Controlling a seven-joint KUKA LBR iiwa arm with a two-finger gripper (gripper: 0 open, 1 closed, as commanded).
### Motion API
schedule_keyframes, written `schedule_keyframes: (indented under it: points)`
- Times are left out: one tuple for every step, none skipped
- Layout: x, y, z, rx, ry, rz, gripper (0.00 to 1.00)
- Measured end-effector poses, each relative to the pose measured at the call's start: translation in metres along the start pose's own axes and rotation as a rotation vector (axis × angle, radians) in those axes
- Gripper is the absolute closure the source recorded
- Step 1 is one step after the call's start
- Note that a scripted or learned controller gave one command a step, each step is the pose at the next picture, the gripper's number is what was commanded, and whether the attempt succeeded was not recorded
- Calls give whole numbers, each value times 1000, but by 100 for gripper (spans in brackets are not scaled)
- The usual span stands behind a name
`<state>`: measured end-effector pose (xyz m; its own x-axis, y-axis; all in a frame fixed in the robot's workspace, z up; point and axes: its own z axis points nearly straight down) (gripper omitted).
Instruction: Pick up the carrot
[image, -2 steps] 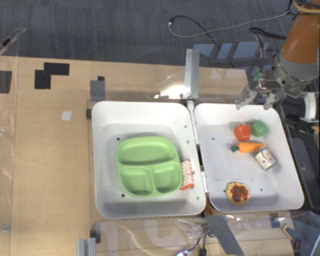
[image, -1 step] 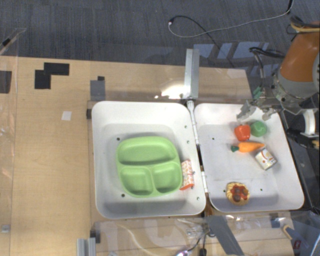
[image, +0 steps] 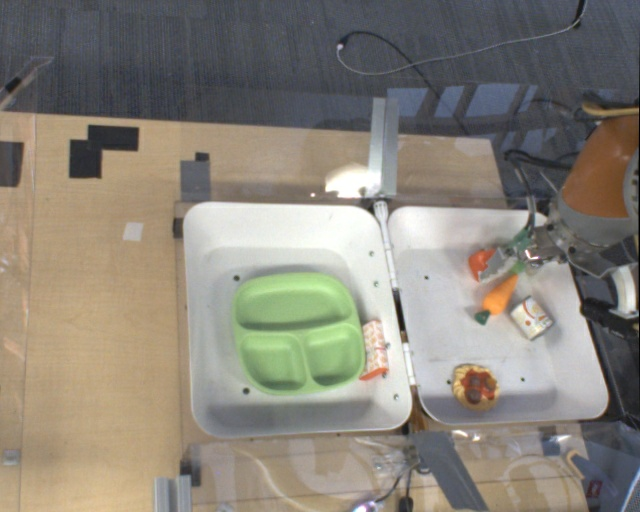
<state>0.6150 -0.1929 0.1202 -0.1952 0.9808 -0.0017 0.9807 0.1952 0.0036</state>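
Observation:
The carrot (image: 499, 295) is orange with a green stem end and lies slanted in the right bin (image: 440, 330), in its upper right part. My gripper (image: 517, 260) reaches in from the right and hangs just above the carrot's upper end, between it and a red fruit (image: 481, 262). I cannot tell whether it touches the carrot. The carrot rests on the bin floor.
A small white can (image: 531, 317) lies just right of the carrot. A round pastry (image: 475, 386) sits near the right bin's front edge. The left bin (image: 210, 300) holds a green divided plate (image: 297, 333) and a small packet (image: 374, 349) by the divider.

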Motion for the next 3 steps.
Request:
schedule_keyframes:
  points:
    - [-1, -43, 30, -7, -2, 55, 0]
    - [-1, -41, 19, -12, -3, 54, 100]
    - [52, 65, -97, -5, -2, -419, 100]
